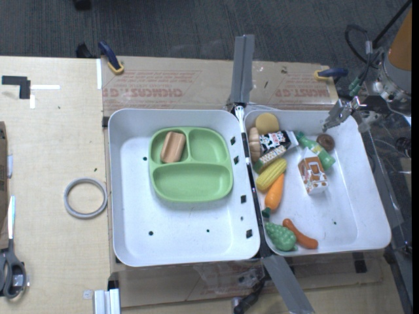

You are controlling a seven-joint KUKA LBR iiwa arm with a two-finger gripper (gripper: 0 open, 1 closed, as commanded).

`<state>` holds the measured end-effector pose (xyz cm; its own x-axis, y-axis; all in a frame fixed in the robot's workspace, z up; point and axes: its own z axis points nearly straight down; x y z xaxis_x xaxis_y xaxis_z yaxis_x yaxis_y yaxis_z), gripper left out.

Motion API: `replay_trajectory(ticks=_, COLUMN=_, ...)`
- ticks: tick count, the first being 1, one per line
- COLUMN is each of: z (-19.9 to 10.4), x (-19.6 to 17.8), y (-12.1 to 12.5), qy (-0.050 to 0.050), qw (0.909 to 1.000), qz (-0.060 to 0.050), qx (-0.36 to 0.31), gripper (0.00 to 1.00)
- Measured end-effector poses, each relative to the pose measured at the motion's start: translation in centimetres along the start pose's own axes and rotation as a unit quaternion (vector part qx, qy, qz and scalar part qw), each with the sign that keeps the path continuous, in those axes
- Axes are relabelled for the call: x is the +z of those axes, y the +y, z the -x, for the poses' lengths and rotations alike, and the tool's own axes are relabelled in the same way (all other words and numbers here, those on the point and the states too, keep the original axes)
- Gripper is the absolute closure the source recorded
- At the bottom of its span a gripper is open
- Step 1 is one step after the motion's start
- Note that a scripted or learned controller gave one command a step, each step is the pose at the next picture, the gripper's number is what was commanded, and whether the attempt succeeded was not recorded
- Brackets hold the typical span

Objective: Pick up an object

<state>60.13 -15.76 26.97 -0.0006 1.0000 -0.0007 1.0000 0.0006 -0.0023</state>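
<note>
- The two white bins sit side by side mid-frame: the left bin (131, 241) and the right bin (366, 227), presumably so one feeds the other.
- The green divided plate (196, 185) lies in the left bin, a sausage-like piece (173, 146) in its upper-left compartment.
- The toy food crowds the right bin's left half: a corn cob (271, 174) beside a carrot (274, 192), a small carton (313, 174) to their right, and greens (280, 236) lower down.
- The gripper (338, 114) hangs at the right bin's upper-right rim, apart from every item; whether its jaws are parted or closed cannot be told, and nothing is visibly held.
- A brown round piece (325, 142) lies nearest below it, seemingly the likeliest candidate to pick up.
</note>
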Motion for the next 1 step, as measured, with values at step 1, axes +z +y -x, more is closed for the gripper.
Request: replay_trajectory(ticks=1, z=-4.39, x=2.77, y=0.99, qy=0.0, qw=0.9989, qz=0.0, qx=-0.048, gripper=0.0)
